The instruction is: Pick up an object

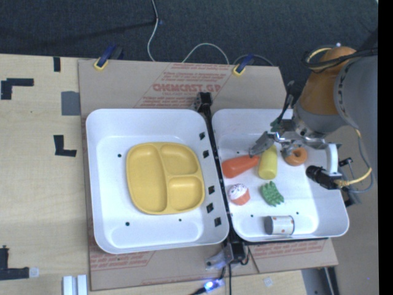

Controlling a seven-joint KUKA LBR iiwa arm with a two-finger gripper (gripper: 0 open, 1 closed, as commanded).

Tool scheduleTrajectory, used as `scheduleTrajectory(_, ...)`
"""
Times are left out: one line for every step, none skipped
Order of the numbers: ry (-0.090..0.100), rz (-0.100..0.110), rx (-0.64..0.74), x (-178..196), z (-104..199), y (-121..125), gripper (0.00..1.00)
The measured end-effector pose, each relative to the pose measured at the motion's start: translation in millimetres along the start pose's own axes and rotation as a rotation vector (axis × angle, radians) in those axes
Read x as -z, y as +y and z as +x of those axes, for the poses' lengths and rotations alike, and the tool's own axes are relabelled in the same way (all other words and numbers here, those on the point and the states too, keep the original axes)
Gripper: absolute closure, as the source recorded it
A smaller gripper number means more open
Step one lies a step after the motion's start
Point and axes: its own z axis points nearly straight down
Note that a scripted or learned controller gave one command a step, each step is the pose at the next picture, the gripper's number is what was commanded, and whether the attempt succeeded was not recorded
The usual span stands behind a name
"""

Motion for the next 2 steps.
scheduleTrajectory(-0.001, -0.005, 0.001, -41, 1, 0, 0.00)
scheduleTrajectory(-0.002, -0.007, 0.002, -29, 1, 1, 1.00)
